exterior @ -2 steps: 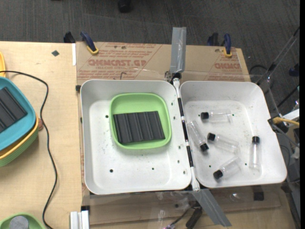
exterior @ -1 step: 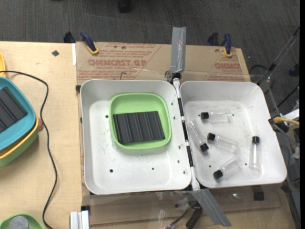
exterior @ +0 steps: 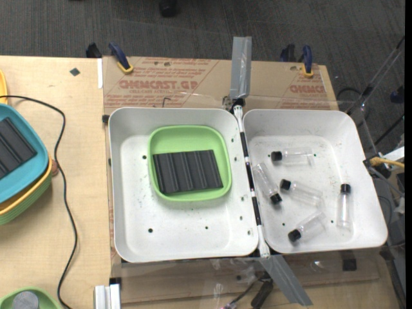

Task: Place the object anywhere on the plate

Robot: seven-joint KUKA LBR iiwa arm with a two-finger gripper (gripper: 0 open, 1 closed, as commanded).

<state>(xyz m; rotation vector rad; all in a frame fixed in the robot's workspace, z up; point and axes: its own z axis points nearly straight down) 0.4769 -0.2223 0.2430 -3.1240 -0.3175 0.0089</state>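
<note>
A green square plate (exterior: 188,164) with a dark ribbed insert sits in the left white bin (exterior: 129,198), toward its back. The right white bin (exterior: 360,192) holds several clear plastic vials with black caps. One vial (exterior: 293,156) lies near the back of that bin. Another vial (exterior: 344,206) lies upright along the right side. A third vial (exterior: 305,226) rests near the front. More vials lie in the bin's middle, around a capped one (exterior: 297,189).
Brown cardboard (exterior: 167,82) lies behind the bins, held by blue and yellow clamps. Stacked teal and yellow dishes (exterior: 19,166) stand at the far left on the wooden bench, with a black cable (exterior: 64,192) trailing beside them.
</note>
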